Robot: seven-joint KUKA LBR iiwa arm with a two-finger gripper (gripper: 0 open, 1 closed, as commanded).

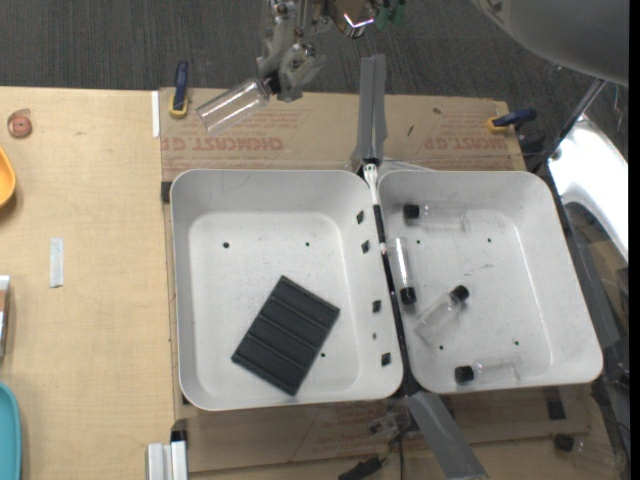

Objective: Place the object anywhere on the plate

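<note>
Two white bins: the left bin (190,268) bears the dark ribbed plate (287,334) — the target. High above the bench's far edge, the gripper (272,86) clamps a clear vial (230,105). Best bet — carry it squarely over the plate, then lower gently.

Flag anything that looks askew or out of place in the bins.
The black ribbed plate lies diagonally in the left bin, not square to its walls. The gripper holds a clear vial above the cardboard beyond the bins, far from that plate.
</note>
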